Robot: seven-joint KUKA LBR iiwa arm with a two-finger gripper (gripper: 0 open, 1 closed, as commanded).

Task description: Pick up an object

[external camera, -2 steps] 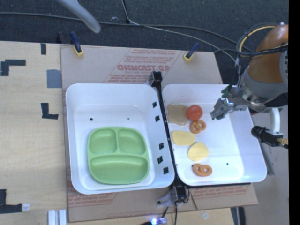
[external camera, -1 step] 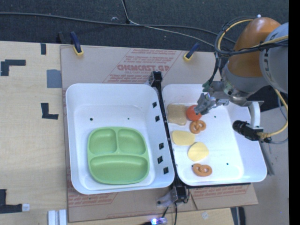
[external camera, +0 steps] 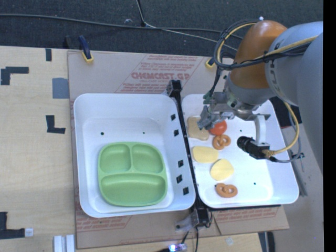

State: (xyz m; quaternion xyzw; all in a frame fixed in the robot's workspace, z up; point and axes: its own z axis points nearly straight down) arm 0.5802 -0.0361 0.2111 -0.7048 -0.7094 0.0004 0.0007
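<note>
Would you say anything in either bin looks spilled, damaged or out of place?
Nothing stands out. The green tray lies flat in the left bin, and the food pieces lie loose in the right bin.

a light wood surface [external camera: 31, 156] carries a cardboard sheet [external camera: 157, 75] with red print. black tape marks [external camera: 52, 125] sit at left. dark carpet [external camera: 79, 9] and black cables [external camera: 139, 7] lie beyond.
</note>
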